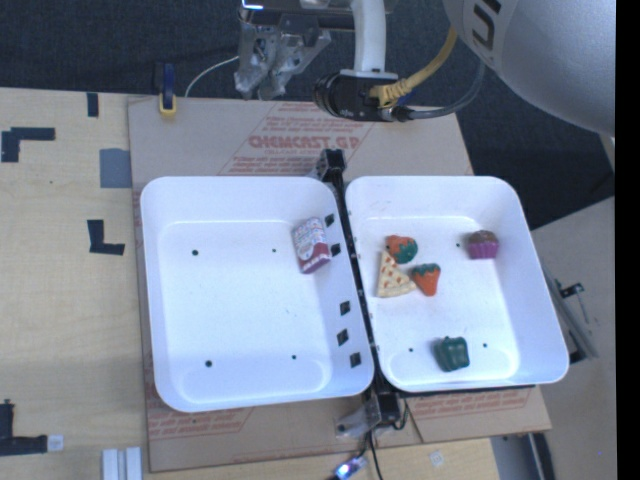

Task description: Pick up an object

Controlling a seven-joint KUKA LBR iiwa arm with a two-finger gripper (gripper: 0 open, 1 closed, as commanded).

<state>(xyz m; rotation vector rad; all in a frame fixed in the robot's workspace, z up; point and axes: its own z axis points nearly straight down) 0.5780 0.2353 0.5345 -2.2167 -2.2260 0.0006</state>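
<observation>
A pale wooden desk (60,308) carries a cardboard sheet (300,143) under two white bins. The left bin (240,378) holds a red-and-white packet (313,244) close against its right wall, the floor elsewhere bare. The right bin (520,268) holds a cheese wedge (392,274), carrot (428,279), green pepper (451,353) and purple piece (483,245) (well spread). The claw (268,68) hangs beyond the bins' far edge; whether it is clenched I cannot tell.
</observation>
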